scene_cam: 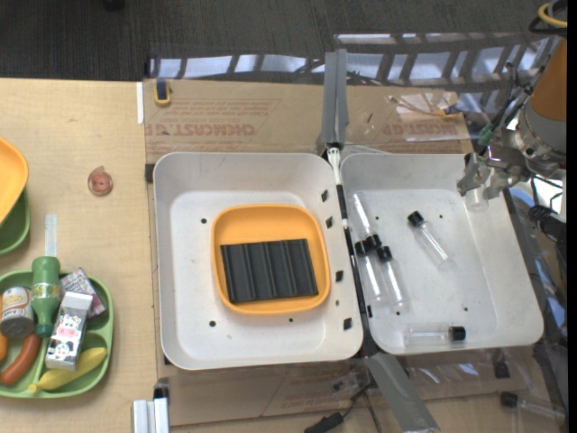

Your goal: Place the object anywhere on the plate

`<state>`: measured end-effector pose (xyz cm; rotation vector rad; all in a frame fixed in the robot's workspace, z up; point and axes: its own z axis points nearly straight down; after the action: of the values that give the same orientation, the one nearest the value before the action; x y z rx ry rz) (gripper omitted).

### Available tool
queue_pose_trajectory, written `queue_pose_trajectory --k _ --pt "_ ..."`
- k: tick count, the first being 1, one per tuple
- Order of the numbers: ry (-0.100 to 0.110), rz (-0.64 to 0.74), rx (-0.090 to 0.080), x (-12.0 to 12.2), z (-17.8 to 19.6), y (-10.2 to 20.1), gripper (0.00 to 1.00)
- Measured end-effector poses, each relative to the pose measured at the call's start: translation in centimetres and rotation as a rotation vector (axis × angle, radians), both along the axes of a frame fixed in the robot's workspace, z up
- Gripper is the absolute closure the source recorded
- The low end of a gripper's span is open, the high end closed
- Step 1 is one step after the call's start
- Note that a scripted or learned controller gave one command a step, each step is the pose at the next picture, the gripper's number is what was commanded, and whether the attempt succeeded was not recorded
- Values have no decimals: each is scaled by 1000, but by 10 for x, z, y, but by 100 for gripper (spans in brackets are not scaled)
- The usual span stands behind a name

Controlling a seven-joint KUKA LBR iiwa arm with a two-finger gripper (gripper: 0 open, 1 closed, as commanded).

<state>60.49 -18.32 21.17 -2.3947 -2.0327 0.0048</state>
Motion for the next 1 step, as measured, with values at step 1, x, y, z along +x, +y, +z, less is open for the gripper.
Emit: queue_pose_trajectory --k 1 --pt "-2 179 0 54 19 -19 100"
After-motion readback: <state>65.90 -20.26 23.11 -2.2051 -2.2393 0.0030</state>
